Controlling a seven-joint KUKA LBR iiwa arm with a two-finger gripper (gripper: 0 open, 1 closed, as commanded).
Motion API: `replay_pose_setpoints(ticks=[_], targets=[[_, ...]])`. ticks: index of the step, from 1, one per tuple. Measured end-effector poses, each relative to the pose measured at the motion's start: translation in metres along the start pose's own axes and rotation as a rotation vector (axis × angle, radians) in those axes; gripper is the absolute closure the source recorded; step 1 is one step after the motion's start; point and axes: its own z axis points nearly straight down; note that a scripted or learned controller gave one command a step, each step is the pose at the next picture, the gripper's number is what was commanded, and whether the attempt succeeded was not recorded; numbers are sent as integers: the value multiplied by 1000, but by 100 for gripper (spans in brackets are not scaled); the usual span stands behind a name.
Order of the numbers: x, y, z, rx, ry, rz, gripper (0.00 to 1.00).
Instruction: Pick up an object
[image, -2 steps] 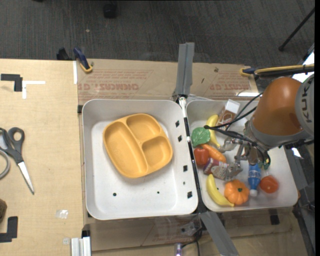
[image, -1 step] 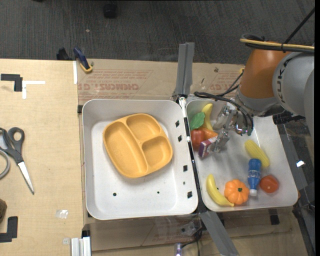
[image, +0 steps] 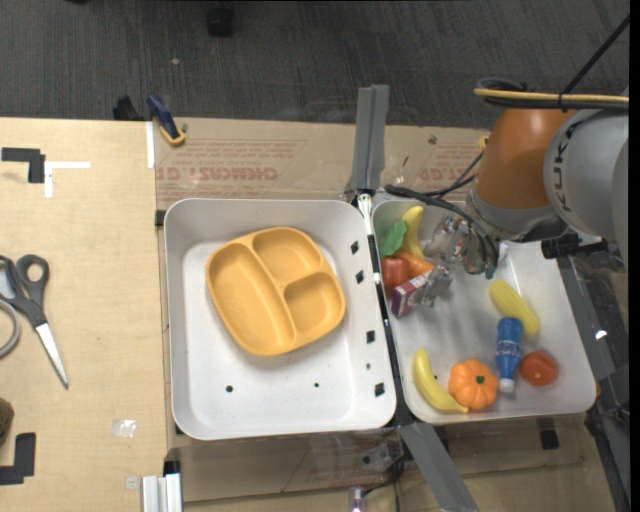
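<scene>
Down at the near edge of the right bin (image: 560, 400) sits the little orange pumpkin (image: 473, 383), well below the gripper (image: 447, 262) and a touch to its right, with a yellow banana (image: 432, 382) curled right against its left side. Just right of the pumpkin, the blue-and-white bottle (image: 508, 350) stands on end, and a red tomato (image: 539, 368) nestles against its far side. All four lie well clear of the gripper.

Up we go: the gripper hangs low in the far left part of the same bin, metal fingers pointing down into the clutter. Whether they are spread or closed, I cannot tell; the hardware blurs into the objects beneath it, and nothing is plainly caught between the fingers.

Tight on the gripper's left is a crowd against the bin wall: a red pepper (image: 396, 270) with something orange beside it, a green piece (image: 391, 238) above that, and a yellow fruit (image: 411, 221) at the top. Just below and left of the fingertips lies a small purple-and-white carton (image: 408, 297), nearly touching them. A yellow corn cob (image: 514, 306) lies off to the gripper's lower right, apart from it.

Far to the gripper's left, across the divider, the left bin (image: 200, 400) carries a yellow divided plate (image: 275, 290). Beyond that bin, on the wooden bench (image: 80, 280), lie scissors (image: 35, 310).
</scene>
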Motion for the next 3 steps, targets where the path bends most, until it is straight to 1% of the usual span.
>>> replay_pose_setpoints(ticks=[1,2,3], targets=[[-14,-95,-56,-6,-5,-71,0],[27,-136,2,-6,-3,-44,0],[77,-151,2,-7,-3,102,0]])
